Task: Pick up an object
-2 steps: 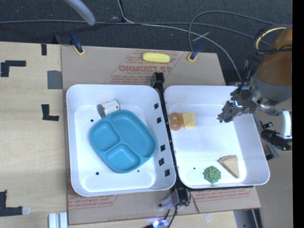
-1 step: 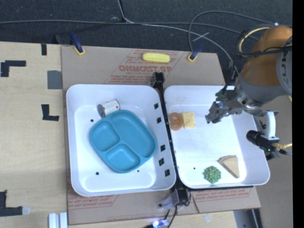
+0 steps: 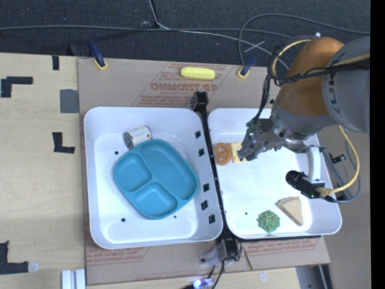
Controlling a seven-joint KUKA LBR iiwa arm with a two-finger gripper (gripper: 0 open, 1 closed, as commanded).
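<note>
1. A brown pretzel-shaped object with looped openings (image 3: pixel 222 153) is lying flat on the floor of the right-hand shallow white bin (image 3: pixel 271 221), close against the bin's left wall in its upper half.
2. A small pale yellow item (image 3: pixel 238 152) is sitting just right of the pretzel-shaped object, at the gripper's tip; its form is too small to identify.
3. The dark two-finger gripper (image 3: pixel 246 151) is hanging over that yellow item, with the grey arm and its orange band (image 3: pixel 310 71) reaching in from the right. Whether the gripper is spread or closed cannot be told.
4. The right-hand bin is also holding a green knobbly ball (image 3: pixel 268 221) near its front edge and a tan wedge-shaped piece (image 3: pixel 292 209) just right of the ball.
5. The left-hand shallow white bin (image 3: pixel 99 161) is holding a blue plastic tray with three compartments (image 3: pixel 156 178), lying flat and turned at an angle.
6. A small grey and white cylinder (image 3: pixel 138 136) is lying on its side just beside the tray's upper left corner.
7. A yellow corn-cob-shaped object (image 3: pixel 197 73) is resting on the brown cardboard sheet (image 3: pixel 120 83) beyond the bins.
</note>
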